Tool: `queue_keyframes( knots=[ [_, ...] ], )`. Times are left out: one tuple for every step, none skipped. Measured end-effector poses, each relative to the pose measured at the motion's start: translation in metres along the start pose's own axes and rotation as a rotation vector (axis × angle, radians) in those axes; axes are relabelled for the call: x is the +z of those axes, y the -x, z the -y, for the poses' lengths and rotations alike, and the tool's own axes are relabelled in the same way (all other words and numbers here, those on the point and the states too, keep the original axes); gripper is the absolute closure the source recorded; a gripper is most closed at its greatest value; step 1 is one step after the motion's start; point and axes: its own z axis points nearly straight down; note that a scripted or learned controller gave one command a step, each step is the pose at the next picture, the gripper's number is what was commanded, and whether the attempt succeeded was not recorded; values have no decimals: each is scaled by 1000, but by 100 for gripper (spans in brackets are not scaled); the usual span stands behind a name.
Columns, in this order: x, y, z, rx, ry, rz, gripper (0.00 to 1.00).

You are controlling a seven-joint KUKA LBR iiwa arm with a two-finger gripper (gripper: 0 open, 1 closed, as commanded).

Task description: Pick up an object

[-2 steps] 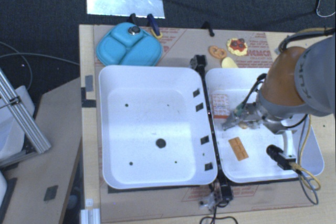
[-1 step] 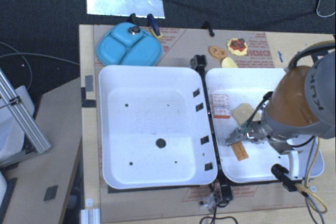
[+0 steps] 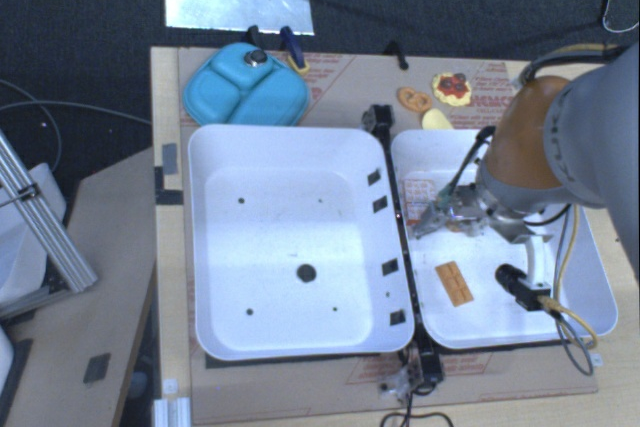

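The likeliest thing to pick up is the small orange waffle-like piece (image 3: 454, 283) lying flat on the floor of the right bin (image 3: 590, 300), towards its near side and a little left of middle. Nothing touches it. A paper card with red print (image 3: 418, 188) lies further back in the same bin, near the left wall.

The gripper (image 3: 432, 215) hangs low over the bin between those two, close to the card and just behind the waffle piece. Whether it is open or closed cannot be told at this size, and nothing can be seen held in it, so by my judgement the pick is not yet made: reaching, closing and lifting are all left to do.

For room, the waffle piece has bare floor on all sides, with the divider between the bins to its left and the near wall beyond it. A black part of the arm (image 3: 520, 286) sits just to its right. The grey arm (image 3: 590, 145) with its orange band covers the bin's far right corner. The left bin (image 3: 290, 143) is well apart. Behind the bins sit a blue tray (image 3: 245, 87) and a few toy foods (image 3: 440, 95).
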Motion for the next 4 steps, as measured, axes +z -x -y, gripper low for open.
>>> queue_keyframes(
  knots=[
    [-1, 0, 60, 3, 7, 1, 0],
    [-12, 2, 59, 5, 9, 5, 100],
    [-142, -54, -51, -5, 8, -1, 100],
    [-214, -108, -16, 0, -6, -3, 100]
  ],
)
